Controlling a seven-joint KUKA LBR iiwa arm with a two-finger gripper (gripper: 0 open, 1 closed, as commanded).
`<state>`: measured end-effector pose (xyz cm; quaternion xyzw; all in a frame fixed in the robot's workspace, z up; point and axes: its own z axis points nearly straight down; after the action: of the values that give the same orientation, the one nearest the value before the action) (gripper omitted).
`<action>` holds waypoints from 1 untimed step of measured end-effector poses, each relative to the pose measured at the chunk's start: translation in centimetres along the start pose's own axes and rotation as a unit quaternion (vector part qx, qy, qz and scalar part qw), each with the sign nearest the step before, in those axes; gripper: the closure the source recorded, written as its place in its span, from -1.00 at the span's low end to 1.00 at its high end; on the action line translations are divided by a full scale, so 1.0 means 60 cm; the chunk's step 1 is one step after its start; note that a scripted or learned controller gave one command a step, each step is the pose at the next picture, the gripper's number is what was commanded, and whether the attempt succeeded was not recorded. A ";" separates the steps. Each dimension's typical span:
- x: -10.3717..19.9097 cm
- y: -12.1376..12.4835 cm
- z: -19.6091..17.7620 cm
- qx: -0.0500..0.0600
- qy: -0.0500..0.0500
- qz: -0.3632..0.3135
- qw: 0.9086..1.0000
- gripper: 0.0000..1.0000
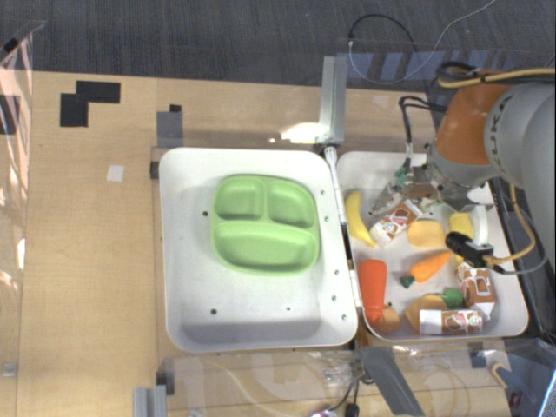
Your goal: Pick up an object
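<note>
We logged the gripper (401, 191) low over the upper part of the right bin (514, 313), reaching in from the right; whether it was spread, pressed together or pinching anything we could not tell from this slanted view, so no grasp was recorded. Nearest beneath it lay a small white carton (393, 225), with the banana (356, 217) just to its left along the bin wall and a yellow block (425, 233) touching its right side. The left bin (174, 259) held the green divided plate (264, 222), well apart from the arm. Risks, in our judgement: the items sat crowded, so a descent might wedge against two at once; the carton lay tilted and could slip or skid aside; the banana, hard by the wall, left little room for a clean close; a cable (486, 259) draped over the bin might snag.
</note>
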<state>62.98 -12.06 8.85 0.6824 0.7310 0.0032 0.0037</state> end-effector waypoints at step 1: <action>0.024 -0.084 -0.003 -0.001 0.000 -0.006 1.000 -1.00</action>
<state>57.87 -10.99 8.97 0.6783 0.7348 0.0038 0.0042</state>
